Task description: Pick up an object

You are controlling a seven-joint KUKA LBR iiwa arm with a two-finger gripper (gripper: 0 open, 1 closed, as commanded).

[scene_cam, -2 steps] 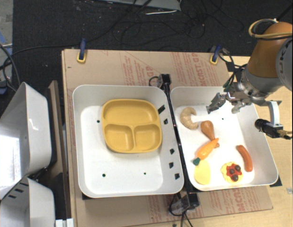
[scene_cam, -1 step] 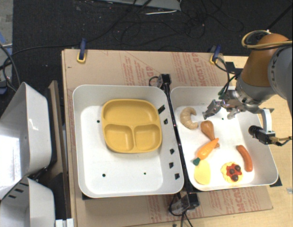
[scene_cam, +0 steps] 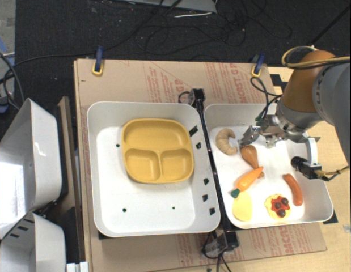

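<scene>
A yellow divided plate [scene_cam: 158, 150] is seen in the left bin [scene_cam: 107, 208]. In the right bin [scene_cam: 320, 208], a croissant [scene_cam: 225, 141], drumstick [scene_cam: 250, 154], carrot [scene_cam: 248, 179], lemon-yellow piece [scene_cam: 242, 207], sausage [scene_cam: 294, 188] and small pizza [scene_cam: 278, 205] are spread. The pincer [scene_cam: 256, 132] is poised just above the drumstick's upper end, beside the croissant.

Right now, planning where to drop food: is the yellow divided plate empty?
Empty: the yellow divided plate shows three bare compartments in the left bin.
</scene>
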